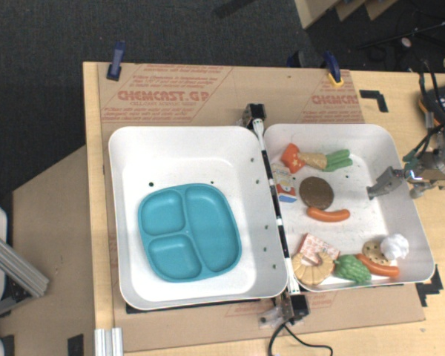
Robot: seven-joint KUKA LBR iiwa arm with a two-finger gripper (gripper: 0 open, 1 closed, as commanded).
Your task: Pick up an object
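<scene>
Your claw hangs at three o'clock over the right bin; you cannot tell its opening, and nothing shows gripped.

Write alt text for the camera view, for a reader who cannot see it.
Two shallow white bins sit side by side on a bench: the left bin holds a teal divided plate, the right bin toy foods including a brown patty and a sausage. The robot's pincer reaches in over the right bin's right side, gripping nothing visible.
</scene>
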